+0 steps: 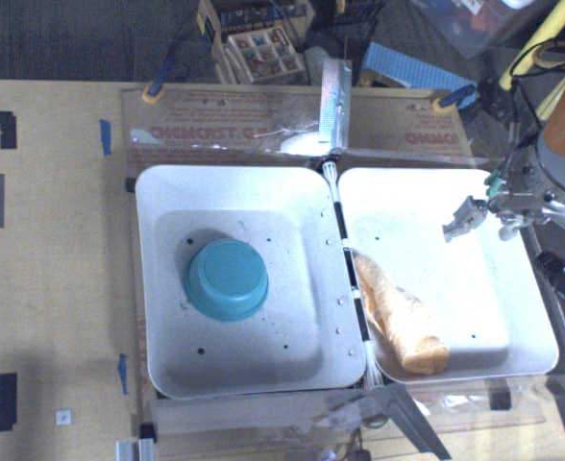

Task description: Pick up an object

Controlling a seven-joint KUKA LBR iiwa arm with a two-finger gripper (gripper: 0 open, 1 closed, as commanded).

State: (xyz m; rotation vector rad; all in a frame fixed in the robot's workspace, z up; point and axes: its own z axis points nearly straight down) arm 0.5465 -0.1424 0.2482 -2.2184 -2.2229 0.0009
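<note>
Bins first: left bin [158, 200] carries teal bowl [227, 278] upside down, near its middle. Right bin [513, 353] carries tan bread-like piece [398, 317] along its left wall, reaching toward near-left corner. Gripper [479, 217] hangs over right bin's far-right part, well apart from bread; finger state cannot tell. Nothing held; reach, grasp and lift all left to do.

The grey arm [563, 176] with its orange band ran off the frame's edge beyond the right-hand white bin [475, 363]; its gripper [482, 221] was too small to read.
</note>
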